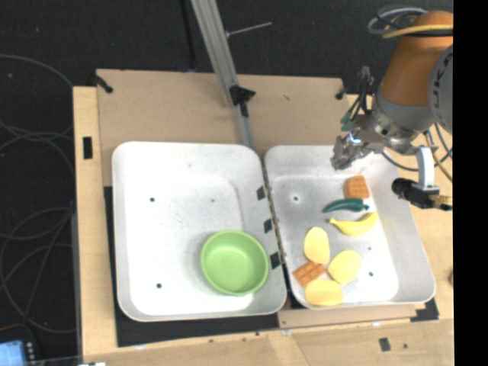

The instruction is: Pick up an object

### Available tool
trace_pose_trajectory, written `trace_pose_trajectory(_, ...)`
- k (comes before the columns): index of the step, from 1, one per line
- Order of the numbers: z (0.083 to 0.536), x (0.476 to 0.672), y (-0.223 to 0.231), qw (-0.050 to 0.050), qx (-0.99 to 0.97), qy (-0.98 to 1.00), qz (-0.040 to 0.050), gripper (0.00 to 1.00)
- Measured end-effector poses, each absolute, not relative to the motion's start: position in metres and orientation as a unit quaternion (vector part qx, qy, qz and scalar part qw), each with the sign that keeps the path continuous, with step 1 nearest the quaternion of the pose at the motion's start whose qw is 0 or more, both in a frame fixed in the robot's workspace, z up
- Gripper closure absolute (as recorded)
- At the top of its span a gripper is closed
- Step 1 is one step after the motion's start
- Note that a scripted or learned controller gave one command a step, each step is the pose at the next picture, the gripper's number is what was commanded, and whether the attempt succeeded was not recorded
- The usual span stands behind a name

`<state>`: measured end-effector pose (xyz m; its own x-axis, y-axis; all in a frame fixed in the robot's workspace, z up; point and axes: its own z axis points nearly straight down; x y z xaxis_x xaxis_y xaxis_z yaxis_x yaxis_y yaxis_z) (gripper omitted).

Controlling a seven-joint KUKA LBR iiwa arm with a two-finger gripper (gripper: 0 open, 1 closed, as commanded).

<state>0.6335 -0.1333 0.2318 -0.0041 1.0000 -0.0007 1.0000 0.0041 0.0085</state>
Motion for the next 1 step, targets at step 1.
trace_pose_trajectory(1, 0.2842, 0.6349, -0.1342, 0.003, 0.706, 0.708, 0.0023, 1.00)
